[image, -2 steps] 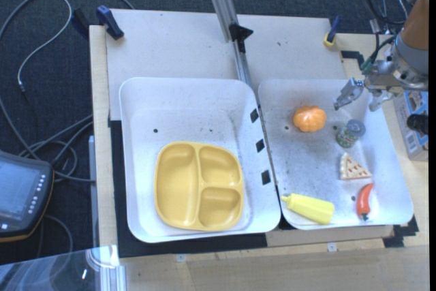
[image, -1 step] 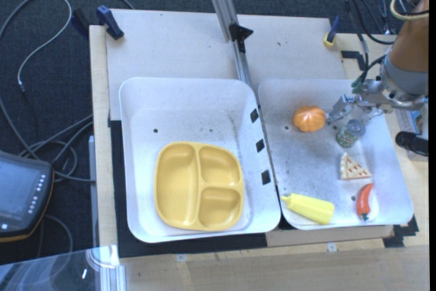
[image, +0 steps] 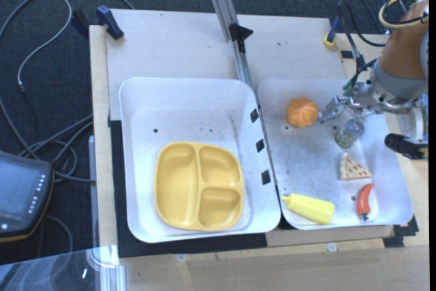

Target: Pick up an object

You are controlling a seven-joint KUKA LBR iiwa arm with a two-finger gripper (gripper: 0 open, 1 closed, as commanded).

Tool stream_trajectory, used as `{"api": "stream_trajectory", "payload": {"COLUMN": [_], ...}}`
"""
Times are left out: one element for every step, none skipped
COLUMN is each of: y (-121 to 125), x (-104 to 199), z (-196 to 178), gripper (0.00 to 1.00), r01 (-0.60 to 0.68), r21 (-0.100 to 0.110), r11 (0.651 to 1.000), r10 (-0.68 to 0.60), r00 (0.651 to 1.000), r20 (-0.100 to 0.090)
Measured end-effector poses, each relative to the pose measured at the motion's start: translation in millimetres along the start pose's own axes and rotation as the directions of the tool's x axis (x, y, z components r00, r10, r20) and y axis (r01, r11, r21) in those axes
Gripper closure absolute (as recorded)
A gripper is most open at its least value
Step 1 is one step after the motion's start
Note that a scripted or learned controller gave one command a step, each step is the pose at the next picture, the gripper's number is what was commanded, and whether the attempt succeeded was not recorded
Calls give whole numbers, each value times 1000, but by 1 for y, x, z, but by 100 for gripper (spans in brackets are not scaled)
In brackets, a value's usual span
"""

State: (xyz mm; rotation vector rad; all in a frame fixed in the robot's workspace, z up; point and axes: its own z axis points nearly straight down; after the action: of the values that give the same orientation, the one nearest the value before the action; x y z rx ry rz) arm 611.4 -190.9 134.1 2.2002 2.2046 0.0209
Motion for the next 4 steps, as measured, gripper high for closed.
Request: {"api": "stream_trajectory", "payload": {"y": [2,5,5,7], "x": [-1,7,12,12], "z": [-11,-59,-122,-132], "gripper": [100,100,100,100], "r01": [1,0,1,0], "r21": [-6,22,19,24], "r11": [1000,1000,1000,1000], "r10": [-1,0,-1,0], "r00": [1000,1000,1000,1000], "r20": [3,-8,-7,-8]}}
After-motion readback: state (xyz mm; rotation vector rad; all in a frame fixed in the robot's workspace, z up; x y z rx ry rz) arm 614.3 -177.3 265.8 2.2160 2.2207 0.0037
